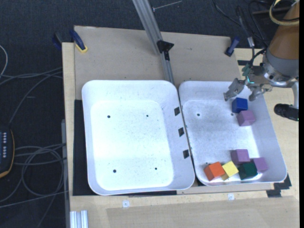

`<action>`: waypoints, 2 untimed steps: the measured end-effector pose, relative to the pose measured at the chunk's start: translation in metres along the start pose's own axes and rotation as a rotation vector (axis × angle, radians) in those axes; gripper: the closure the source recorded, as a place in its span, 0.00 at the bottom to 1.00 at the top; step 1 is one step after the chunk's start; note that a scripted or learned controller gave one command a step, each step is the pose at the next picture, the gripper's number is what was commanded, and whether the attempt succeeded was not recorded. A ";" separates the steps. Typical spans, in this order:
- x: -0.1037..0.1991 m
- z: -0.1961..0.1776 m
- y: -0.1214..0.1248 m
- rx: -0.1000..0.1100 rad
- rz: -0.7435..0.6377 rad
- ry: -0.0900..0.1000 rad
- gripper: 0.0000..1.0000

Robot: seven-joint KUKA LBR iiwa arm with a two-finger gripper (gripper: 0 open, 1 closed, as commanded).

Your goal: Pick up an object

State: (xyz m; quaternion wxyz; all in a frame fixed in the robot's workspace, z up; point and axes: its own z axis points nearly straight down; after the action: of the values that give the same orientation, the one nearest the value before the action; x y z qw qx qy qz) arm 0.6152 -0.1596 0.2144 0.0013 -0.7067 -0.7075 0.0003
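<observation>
Blue cube [239,104] sits in the upper part of the right bin [209,127], and we see the pincer [243,90] poised right over it, its 2 fingers spread to either side with nothing between them. A pale purple block [246,118] lies just beside the cube, on its near side. We judge this to be the approach step: the pincer is open and lined up, but no grasp is made yet. Next we would need a straight descent so the fingers straddle the cube alone, then a close, without nudging the purple block. Further out, 5 more blocks cluster in the bin's near corner, an orange one [214,169] and a yellow one [230,168] among them. The left bin [128,137] lies beside it on the table [118,46].
</observation>
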 end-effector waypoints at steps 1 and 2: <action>0.000 0.000 0.000 0.000 0.000 0.000 0.00; 0.007 0.050 0.007 0.004 -0.001 0.000 0.00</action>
State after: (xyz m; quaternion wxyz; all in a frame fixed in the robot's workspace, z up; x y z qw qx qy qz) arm 0.6218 -0.1523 0.1642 0.0027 -0.7065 -0.7077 0.0016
